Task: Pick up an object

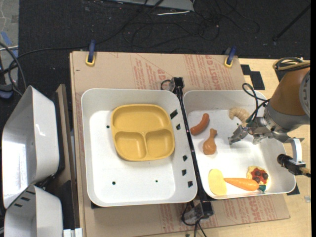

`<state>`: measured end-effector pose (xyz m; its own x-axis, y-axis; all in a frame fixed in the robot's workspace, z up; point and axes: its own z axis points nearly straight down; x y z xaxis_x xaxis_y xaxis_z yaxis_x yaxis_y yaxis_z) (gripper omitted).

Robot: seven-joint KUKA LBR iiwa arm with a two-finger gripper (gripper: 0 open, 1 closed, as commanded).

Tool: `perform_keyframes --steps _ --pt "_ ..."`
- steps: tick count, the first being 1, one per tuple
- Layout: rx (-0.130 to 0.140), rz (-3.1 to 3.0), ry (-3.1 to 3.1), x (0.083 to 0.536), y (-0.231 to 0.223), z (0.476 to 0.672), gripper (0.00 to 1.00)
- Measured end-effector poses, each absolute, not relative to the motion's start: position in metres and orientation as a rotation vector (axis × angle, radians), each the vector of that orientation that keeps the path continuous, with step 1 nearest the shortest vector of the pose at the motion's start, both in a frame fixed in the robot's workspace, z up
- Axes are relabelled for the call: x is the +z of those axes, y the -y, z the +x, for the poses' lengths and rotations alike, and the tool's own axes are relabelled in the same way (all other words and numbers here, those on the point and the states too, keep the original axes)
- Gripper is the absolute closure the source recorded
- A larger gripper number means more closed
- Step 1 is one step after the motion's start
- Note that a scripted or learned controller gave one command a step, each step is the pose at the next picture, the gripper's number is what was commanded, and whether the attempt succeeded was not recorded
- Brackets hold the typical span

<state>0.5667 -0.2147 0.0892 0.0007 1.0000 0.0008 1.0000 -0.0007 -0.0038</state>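
The pincer (pixel 236 137) hangs inside the right-hand shallow white plastic bin (pixel 284 174); whether it is apart or together cannot be told, and nothing is visibly clamped in it. For a clean grasp, centre it over the brown plastic drumstick (pixel 210 142), the nearest candidate just left of the pincer, and descend straight with both tips clear of the neighbouring reddish-brown toy sausage (pixel 199 124). Count around the pincer: one drumstick, one sausage, one pale beige curled piece (pixel 239 113), one orange toy carrot (pixel 242 183), one yellow disc (pixel 216 181), one red-topped piece (pixel 258 174); one yellow three-compartment plate (pixel 143 132) in the left bin (pixel 98 181).
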Motion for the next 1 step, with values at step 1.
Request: perform_keyframes --steps 1 --pt "0.0 -2.223 2.222 0.1024 0.215 0.5681 1.0"
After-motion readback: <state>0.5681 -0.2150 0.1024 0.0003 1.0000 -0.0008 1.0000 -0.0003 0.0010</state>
